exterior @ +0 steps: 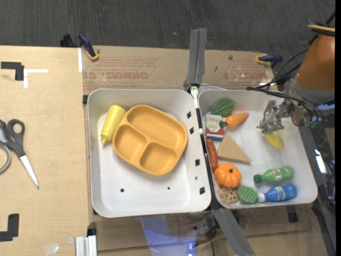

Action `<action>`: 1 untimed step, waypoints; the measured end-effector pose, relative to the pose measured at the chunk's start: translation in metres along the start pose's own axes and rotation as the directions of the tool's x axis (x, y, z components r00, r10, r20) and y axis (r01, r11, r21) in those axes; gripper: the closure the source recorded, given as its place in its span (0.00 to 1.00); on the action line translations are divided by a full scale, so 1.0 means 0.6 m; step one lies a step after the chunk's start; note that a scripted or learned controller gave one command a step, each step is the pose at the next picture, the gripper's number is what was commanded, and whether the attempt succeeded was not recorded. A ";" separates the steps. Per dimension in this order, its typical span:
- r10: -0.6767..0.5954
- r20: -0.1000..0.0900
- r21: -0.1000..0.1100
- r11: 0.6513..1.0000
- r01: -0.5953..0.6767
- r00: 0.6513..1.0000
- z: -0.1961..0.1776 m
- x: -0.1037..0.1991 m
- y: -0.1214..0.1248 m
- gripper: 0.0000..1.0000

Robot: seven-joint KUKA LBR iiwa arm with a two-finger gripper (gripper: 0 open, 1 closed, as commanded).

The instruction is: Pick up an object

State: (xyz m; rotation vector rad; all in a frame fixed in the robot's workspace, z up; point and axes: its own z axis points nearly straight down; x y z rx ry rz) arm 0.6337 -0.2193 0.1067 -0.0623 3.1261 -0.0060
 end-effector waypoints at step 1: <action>0.000 0.000 0.000 1.000 0.000 1.000 0.000 0.000 0.000 0.00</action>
